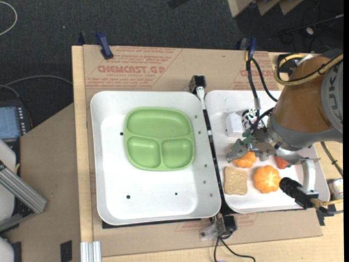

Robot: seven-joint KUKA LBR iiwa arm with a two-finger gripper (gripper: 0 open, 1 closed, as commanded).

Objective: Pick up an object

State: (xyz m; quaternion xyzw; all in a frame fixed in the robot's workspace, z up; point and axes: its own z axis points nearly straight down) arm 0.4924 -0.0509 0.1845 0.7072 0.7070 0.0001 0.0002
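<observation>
Pincer low over the right bin

From my console, the left bin (103,146) holds a green tray (159,138) with three compartments. On the tabletop (87,81) behind it I read red print, "CHEMCAST G P". In the right bin (218,100) lie a tan slice (235,180), a small orange piece (245,160), a round orange fruit (266,178) and a white block (234,123). The pincer (246,143) sits just above the small orange piece; whether it is clenched, I cannot tell. That piece looks light, stiff and smooth, so I judge it may slip; I would grip across its middle.
</observation>
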